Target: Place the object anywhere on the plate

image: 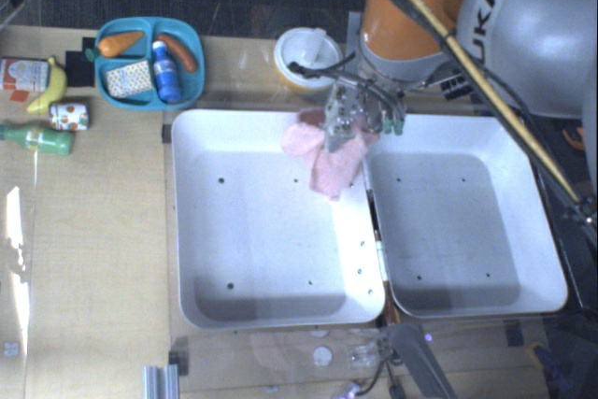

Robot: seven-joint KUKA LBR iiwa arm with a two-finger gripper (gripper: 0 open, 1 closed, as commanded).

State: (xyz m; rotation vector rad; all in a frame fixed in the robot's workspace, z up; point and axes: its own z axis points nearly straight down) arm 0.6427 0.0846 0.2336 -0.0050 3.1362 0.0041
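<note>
A pink cloth [324, 162] hangs crumpled over the back right corner of the left bin [262, 294]. Its upper end sits between the fingers of my gripper [348, 128], which is shut on it. The cloth's lower end droops toward the bin floor near the wall between the two bins. The blue divided plate [197, 70] lies on the bench at the far left, beyond the left bin. It holds a carrot [121, 42], a small blue bottle [166, 70], a sausage-like piece and a patterned block.
A white bowl [308, 56] stands just behind the bins, close to the wrist. The right bin [467, 285] lies under the arm. A banana [49, 84], a can [68, 116], a green bottle [37, 139] and a carton [21, 75] sit left of the plate.
</note>
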